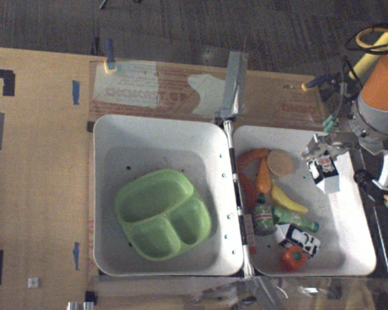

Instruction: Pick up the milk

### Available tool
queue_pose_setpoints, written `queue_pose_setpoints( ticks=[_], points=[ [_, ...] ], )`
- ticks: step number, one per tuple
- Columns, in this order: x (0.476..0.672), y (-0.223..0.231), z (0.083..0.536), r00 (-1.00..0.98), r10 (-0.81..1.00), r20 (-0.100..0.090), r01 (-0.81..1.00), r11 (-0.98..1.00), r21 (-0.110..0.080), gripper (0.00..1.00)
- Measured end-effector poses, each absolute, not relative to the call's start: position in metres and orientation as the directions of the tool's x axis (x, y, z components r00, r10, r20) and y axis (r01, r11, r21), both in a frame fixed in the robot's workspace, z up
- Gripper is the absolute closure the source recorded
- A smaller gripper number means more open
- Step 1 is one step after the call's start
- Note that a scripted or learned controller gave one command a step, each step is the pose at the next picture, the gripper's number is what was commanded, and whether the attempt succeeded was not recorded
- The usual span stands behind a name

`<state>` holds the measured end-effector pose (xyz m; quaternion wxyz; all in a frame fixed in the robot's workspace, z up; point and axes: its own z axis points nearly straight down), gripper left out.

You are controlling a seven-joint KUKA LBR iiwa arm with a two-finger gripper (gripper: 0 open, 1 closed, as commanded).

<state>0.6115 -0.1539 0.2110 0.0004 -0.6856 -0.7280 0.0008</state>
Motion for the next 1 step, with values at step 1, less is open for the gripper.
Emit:
queue_pose_setpoints(
  ticks=[1],
  points=[
    [0.6667,-0.1585,0.1363,-0.235,0.972,-0.001,0.972,0.235,-0.001,1.00]
  ],
)
